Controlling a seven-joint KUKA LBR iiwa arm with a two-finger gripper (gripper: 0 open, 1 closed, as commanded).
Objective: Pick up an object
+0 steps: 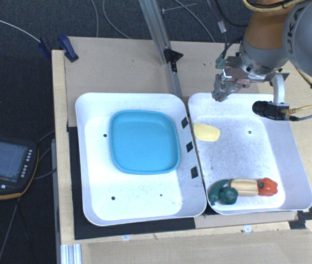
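- The hand (222, 94) hangs over the far edge of the right bin (279, 147), near that bin's far-left corner.
- Its finger state cannot be determined from this view; nothing is visible in its grasp.
- The grey arm (304, 26) with the orange band enters from the upper right.
- A yellow object (206, 132) lies on the right bin's floor close to its left wall, near the hand but apart from it.
- A green object (223, 194), a tan object (244, 187) and a red object (267, 186) sit in a row along the right bin's near edge, touching one another.
- A blue plate (144, 142) rests in the left bin (92, 147).
- Both bins stand side by side on the table (117, 59).
- A handheld control pendant (4, 165) lies on the floor to the left of the table.
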